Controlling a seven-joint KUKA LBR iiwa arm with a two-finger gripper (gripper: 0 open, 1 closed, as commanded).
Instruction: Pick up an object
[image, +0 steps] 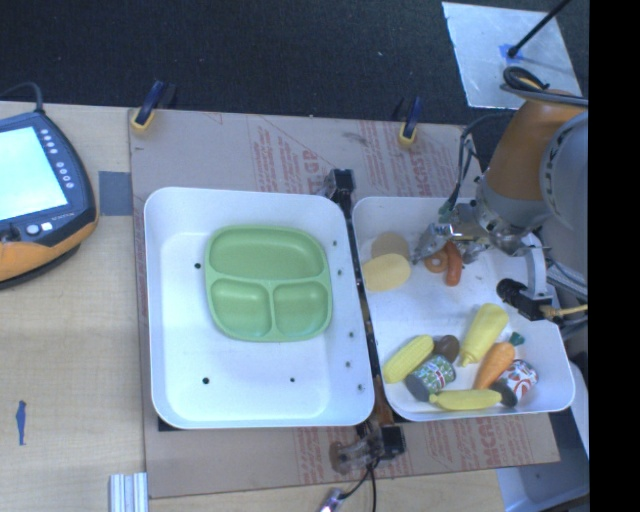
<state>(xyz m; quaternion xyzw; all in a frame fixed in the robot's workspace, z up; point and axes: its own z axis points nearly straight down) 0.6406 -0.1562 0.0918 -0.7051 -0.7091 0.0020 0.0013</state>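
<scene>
Here the arm (535, 160) is cut off by the right edge and covers the right bin's (470, 410) far corner. Largest nearby, the left bin (170, 300) holds a green divided plate (270, 282). The gripper (447, 250) grasps a small orange object (453, 266), too blurred to name, just above that bin's floor. Nearer lie a corn cob (408, 357), a carrot (493, 364) and a can (432, 376).

Single fixed camera, mounted above the tabletop (80, 350), looking down at a slant. Far enough out to frame both bins whole: left bin (170, 300) near centre, right bin (560, 385) beside it. Arm (530, 150) enters right of the right bin.
</scene>
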